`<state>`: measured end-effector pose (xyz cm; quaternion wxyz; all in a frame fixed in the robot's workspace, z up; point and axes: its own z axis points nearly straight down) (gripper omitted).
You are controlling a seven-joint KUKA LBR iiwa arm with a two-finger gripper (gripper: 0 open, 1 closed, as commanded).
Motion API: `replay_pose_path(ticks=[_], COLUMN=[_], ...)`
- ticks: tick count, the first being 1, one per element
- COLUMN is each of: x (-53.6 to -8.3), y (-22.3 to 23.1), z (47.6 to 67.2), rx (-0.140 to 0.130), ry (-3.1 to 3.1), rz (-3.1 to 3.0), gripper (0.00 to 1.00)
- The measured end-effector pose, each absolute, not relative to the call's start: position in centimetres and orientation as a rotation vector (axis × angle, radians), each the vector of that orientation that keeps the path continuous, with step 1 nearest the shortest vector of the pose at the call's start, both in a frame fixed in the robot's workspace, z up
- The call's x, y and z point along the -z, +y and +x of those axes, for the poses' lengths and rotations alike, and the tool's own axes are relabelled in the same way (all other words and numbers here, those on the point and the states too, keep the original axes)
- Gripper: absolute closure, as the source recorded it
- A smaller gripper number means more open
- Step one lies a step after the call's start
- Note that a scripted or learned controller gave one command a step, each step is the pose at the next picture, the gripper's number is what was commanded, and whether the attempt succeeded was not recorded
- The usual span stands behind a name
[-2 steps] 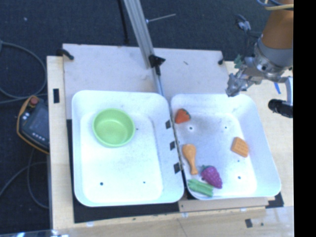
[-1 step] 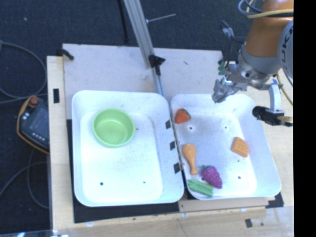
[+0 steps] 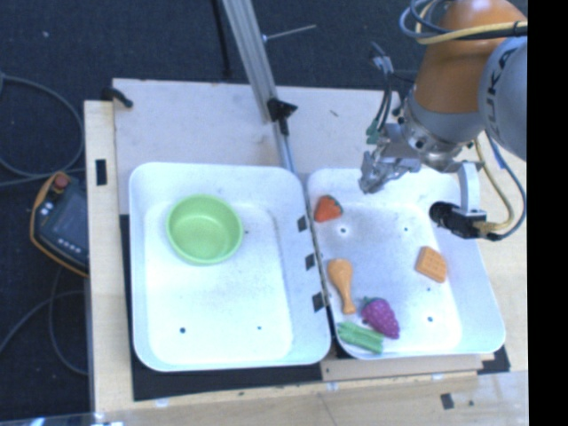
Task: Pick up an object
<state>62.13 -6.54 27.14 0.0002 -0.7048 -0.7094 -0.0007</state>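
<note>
My gripper (image 3: 371, 181) hangs over the back of the right bin (image 3: 461, 322), pointing down and left. An orange-red strawberry-like toy (image 3: 327, 209) lies just left of and below it, near the bin's back left corner. Further forward lie a tan drumstick (image 3: 341, 281), a purple grape bunch (image 3: 380, 316) and a green vegetable piece (image 3: 359, 335). An orange cracker-like block (image 3: 431, 264) sits toward the bin's right side. Nothing shows between the fingers.
The left bin (image 3: 160, 327) holds a green bowl (image 3: 205, 229). A metal pole (image 3: 253, 51) slants up from between the bins at the back. A black cable end (image 3: 448, 217) hangs by the arm over the right bin.
</note>
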Motion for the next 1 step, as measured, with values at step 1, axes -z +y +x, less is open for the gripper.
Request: replay_pose_path(ticks=[1], x=[-27.19], y=[-1.15], z=[60.72], rx=[0.002], ry=[-2.229], rz=[-2.213], gripper=[1.0])
